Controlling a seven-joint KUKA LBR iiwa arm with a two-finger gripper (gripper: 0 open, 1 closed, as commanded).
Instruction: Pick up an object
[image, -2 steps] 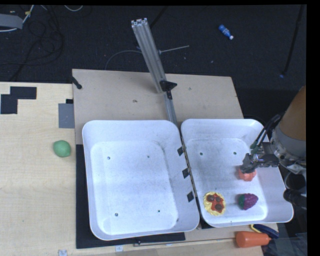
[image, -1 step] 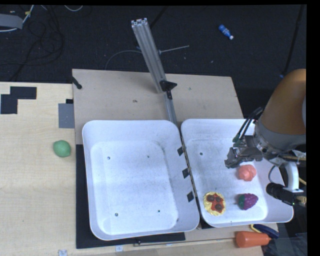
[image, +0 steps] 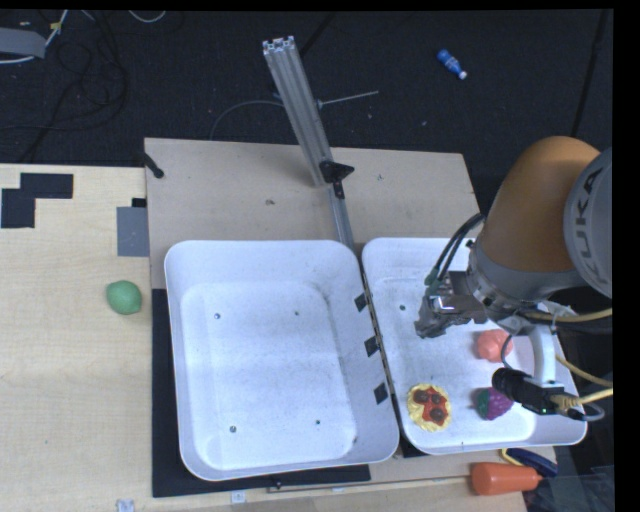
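**Listener:** What does the overhead camera show you?

**Operator:** I see a pale wooden surface (image: 70, 400) with two shallow white bins side by side. The left bin (image: 265, 355) shows bare white floor. The right bin (image: 400, 270) holds three small items along its near right part: a yellow disc with red spots (image: 429, 406), a purple and green piece (image: 491, 403) just to its right, and a pink lump (image: 490, 345) a little farther back.

**Listener:** And the arm?

**Operator:** My arm (image: 545, 215) reaches in from the right, its orange band large in view. The end effector (image: 437, 318) hangs over the middle of the right bin, to the left of the pink lump. I cannot tell whether it is apart or together, and I see nothing held in it.

**Listener:** Anything outside the bins?

**Operator:** A green ball (image: 124, 297) sits on the surface, well left of the left bin. An orange object (image: 505, 478) lies just beyond the right bin's near edge. A metal rail (image: 305, 110) slants away at the far side.
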